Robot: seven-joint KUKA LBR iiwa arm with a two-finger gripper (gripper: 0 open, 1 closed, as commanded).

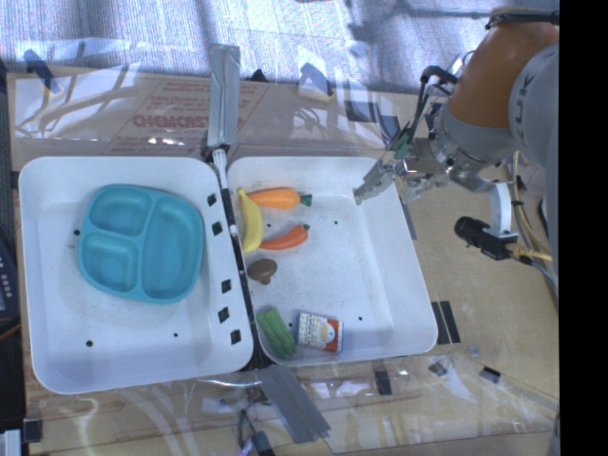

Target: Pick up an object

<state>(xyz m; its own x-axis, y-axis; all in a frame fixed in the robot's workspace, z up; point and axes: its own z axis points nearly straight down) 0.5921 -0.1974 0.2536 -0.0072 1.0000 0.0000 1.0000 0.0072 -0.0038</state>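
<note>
The gripper [372, 188] hangs over the upper right corner of the right bin [399, 297], its tip slanting down and toward the view's left. At this slant its tip reads as one grey wedge, so whether it stands open or closed cannot be told; nothing is seen held in it. Behind it sit the wrist's cables and the arm [513, 74], grey with an orange band, reaching in from the right.

The nearest candidates lie to the gripper's left, along the bin's left side. A carrot [276, 198] rests at about the gripper's own height in the view, its long axis running left to right with the green stalk end toward the gripper. Just below it lies a second carrot [285, 238], slightly tilted, and a banana [251, 220] curves along the left wall, touching both. Farther down sit a small brown item [262, 270] (identity unclear), a green vegetable [276, 332] and a small packet [318, 332]. The left bin [47, 331] holds a blue divided plate [142, 242].

Judged from this layout, the upper carrot is the likeliest target: a leftward travel, then a descent across its short axis.
</note>
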